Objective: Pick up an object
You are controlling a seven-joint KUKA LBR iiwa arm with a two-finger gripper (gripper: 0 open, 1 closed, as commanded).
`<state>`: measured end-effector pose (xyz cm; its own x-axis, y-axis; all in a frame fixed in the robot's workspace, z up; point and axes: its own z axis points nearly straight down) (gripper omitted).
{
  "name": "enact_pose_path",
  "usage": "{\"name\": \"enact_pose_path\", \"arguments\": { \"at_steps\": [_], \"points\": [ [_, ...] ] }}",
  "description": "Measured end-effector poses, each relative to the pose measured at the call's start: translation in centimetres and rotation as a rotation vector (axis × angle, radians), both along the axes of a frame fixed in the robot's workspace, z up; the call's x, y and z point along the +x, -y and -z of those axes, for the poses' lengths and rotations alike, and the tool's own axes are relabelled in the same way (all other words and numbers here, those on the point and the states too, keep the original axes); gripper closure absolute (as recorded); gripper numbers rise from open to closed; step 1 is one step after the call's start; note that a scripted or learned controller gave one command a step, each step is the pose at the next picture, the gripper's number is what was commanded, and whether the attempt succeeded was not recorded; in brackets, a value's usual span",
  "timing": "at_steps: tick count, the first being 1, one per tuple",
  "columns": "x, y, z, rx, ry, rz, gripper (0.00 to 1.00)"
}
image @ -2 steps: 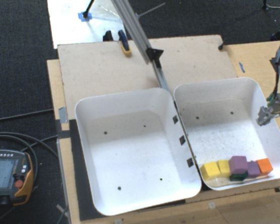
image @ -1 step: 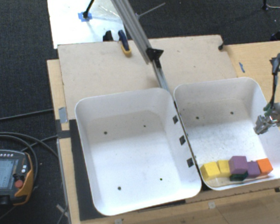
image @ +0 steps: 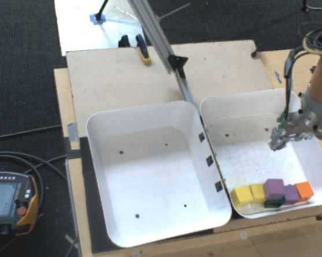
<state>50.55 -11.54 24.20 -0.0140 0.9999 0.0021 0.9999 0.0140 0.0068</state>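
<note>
Several small blocks lie in a row along the front wall of the right bin [image: 246,109]: two yellow blocks [image: 248,194], a purple block [image: 275,186], a dark green block [image: 274,202], a smaller purple block [image: 291,194] and an orange block [image: 304,190]. My gripper [image: 280,139] hangs over the right side of that bin, well above and behind the blocks. Nothing shows between its fingers, and it touches none of the blocks.
The left bin [image: 104,161] sits beside the right one, sharing a middle wall. A slanted metal pole [image: 155,30] crosses the back of the bench. A teach pendant [image: 7,201] lies on the floor at the left.
</note>
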Motion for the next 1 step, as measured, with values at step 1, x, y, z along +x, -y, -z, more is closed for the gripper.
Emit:
{"name": "enact_pose_path", "arguments": {
  "at_steps": [1],
  "points": [
    [-0.13, 0.5, 0.21, -0.003, -0.003, 0.01, 0.0]
  ]
}}
